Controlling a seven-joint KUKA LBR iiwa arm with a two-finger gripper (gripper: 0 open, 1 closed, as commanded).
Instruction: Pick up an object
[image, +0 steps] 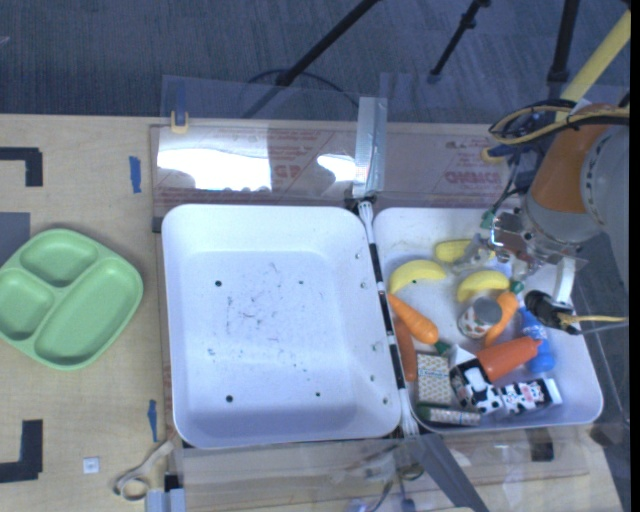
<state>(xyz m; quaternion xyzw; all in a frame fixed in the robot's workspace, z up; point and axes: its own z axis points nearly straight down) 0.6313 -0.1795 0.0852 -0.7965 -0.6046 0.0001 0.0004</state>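
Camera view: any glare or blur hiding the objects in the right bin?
Camera view: bright glare streaks lie on the clear plastic panel behind the bins, not on the cluttered white right bin; its objects read fairly sharp, though the grey and orange arm covers that bin's far corner.

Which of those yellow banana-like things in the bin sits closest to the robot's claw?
The banana just below the gripper, beside the orange carrot. The other big one lies further left, toward the divider.

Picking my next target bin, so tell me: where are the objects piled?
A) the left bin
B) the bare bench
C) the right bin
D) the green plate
C: the banana, carrot and the other items all lie in the right bin, under the arm.
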